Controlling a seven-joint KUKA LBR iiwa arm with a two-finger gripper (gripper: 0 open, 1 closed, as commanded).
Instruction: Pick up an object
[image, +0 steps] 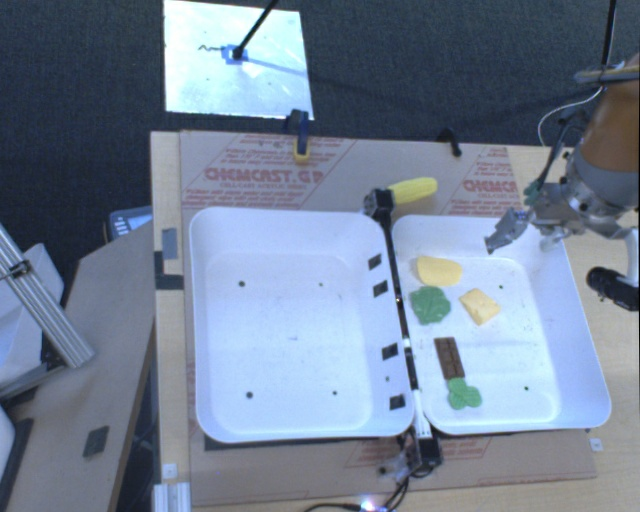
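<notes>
The desk (250, 160) carries two shallow white bins side by side on a printed cardboard sheet; the left bin (290, 320) sits beside the right bin (540, 400), their inner rims touching along a line of black clips; the grey arm (610, 150), orange-banded above the wrist, reaches in from the right over the far right corner of the right bin; its claw (505, 232) hangs above the bin's far edge, and whether its fingers stand apart or together I cannot tell, the shape being too blurred; inside the right bin lie a pale yellow rounded piece (438, 271), a green leafy piece (430, 304) just beside it, a yellow wedge (480, 306) to their right, a brown bar (449, 357) nearer the camera, and a small green piece (464, 396) touching the bar's near end; a yellow-handled tool (412, 189) rests on the cardboard just beyond the bins.
</notes>
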